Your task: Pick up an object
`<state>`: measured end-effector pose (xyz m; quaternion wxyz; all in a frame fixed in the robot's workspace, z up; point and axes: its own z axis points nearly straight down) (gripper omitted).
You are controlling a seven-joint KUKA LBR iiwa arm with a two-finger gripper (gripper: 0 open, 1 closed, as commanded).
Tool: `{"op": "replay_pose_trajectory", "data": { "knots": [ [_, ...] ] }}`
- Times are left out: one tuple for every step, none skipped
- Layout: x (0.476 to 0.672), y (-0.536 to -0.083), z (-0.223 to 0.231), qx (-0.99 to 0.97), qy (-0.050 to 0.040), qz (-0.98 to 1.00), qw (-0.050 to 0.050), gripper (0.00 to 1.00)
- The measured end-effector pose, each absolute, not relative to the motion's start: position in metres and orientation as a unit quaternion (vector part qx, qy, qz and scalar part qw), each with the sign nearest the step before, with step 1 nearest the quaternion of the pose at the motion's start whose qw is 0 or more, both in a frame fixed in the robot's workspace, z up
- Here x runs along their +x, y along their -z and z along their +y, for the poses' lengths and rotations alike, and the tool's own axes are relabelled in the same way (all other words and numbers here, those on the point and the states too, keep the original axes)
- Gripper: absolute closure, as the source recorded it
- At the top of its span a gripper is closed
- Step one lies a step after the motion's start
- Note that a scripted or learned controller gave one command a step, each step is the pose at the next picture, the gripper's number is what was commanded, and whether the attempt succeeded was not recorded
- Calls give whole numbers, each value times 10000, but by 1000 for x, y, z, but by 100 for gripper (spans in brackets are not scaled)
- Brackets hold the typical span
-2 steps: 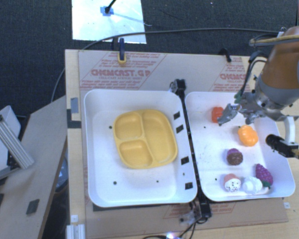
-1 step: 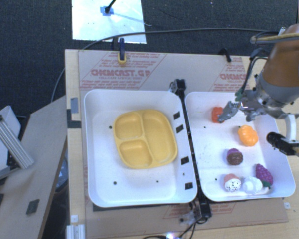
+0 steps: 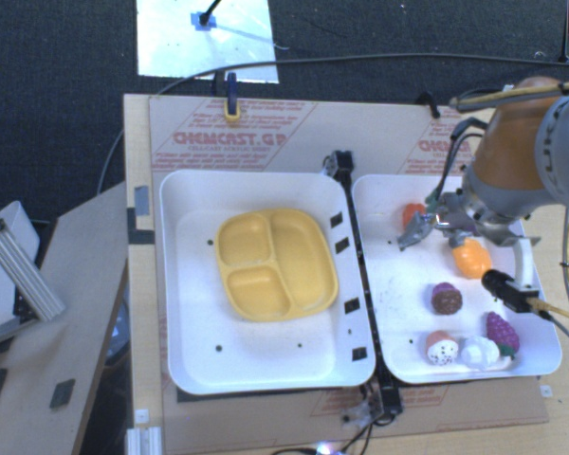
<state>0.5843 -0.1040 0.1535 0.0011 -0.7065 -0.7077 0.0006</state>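
overhead, the arm bends in from the frame's right edge, its gripper low over the right bin, beside a red-orange object; whether it is open cannot be told. an orange object lies nearby.

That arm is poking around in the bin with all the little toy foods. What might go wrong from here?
The gripper sits right beside a small red-orange piece near the right bin's far corner; a clumsy close may just shove it against the wall. The orange fruit lies close under the wrist and might get knocked. The purple grapes and white pieces crowd the near corner, so a grab there could catch two.
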Motion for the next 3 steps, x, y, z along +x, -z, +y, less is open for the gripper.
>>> {"op": "replay_pose_trajectory", "data": {
  "knots": [
    [591,-109,-106,-7068,-3,-7074,3,0],
    [591,-83,-106,-7070,-2,-7072,4,0],
    [593,-96,-106,-7071,9,-7071,-13,100]
  ]
}}
